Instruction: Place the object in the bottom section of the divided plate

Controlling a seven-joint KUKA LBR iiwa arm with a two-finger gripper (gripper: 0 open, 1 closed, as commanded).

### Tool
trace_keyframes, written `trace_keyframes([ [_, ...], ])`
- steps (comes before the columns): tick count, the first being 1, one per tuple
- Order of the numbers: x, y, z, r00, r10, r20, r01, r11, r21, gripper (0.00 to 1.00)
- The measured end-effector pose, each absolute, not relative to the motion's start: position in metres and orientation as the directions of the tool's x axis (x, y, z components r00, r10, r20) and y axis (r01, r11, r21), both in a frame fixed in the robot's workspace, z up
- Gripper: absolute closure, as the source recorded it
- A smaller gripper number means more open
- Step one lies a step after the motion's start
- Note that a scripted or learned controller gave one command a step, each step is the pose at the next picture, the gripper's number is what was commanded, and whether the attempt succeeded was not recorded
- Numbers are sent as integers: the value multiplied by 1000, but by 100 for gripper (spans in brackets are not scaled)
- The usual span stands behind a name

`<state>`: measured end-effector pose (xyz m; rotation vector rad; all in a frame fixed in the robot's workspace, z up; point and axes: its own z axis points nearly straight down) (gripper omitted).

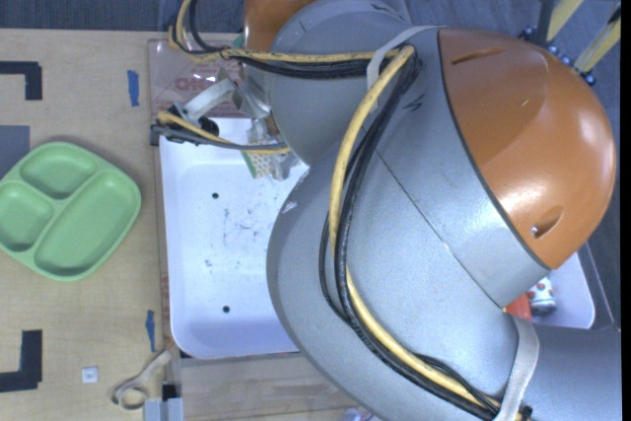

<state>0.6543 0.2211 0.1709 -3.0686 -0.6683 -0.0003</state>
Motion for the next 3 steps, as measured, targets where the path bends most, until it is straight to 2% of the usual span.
trace_keyframes([
  [1, 650, 223, 148, 981, 196, 0, 196, -981, -1, 100],
  [2, 659, 225, 144, 980, 200, 1, 200, -980, -2, 100],
  [3, 660, 224, 154, 980, 197, 2, 197, -980, -4, 100],
])
